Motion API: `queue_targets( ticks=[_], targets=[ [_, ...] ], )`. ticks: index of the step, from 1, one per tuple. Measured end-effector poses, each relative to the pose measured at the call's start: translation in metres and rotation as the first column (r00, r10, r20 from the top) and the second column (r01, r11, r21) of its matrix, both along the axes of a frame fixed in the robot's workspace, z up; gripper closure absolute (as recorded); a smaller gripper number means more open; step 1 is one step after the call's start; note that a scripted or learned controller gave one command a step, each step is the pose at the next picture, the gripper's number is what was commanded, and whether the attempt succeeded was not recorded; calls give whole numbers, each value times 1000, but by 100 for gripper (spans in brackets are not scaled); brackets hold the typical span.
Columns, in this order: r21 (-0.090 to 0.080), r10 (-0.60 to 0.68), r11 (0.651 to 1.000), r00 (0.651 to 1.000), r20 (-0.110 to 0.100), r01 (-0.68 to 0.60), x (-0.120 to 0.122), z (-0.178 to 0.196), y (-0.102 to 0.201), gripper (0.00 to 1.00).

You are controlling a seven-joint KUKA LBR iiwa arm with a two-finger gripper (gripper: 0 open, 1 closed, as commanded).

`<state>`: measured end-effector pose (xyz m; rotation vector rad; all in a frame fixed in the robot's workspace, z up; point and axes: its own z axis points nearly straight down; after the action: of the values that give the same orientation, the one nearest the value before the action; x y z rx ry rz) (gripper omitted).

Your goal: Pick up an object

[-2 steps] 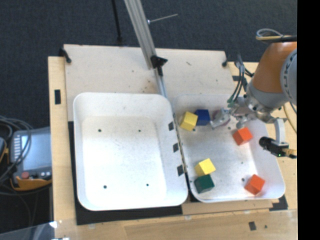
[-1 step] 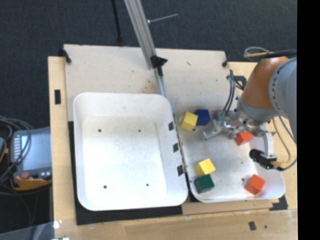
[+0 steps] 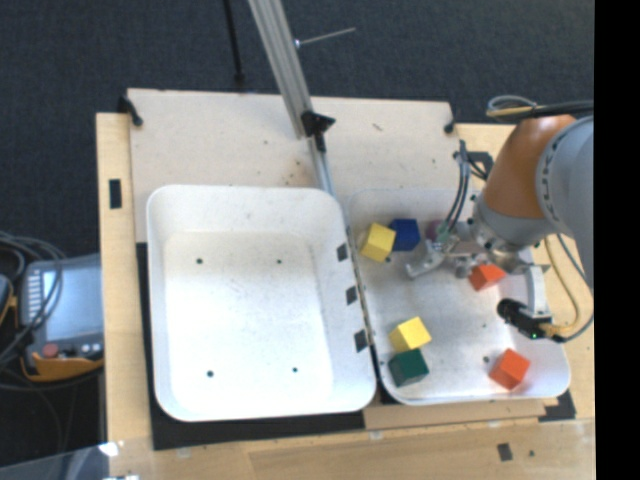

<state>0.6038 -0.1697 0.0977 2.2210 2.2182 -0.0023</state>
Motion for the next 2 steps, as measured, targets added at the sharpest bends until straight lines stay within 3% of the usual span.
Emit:
queue_targets(
  ticks=[1, 2],
  targets=[
    [2, -4, 1000, 1000, 4, 4, 1, 12, 0, 100],
    [3, 3, 1000, 1000, 5, -3, 2, 56, 2, 100]
  ],
)
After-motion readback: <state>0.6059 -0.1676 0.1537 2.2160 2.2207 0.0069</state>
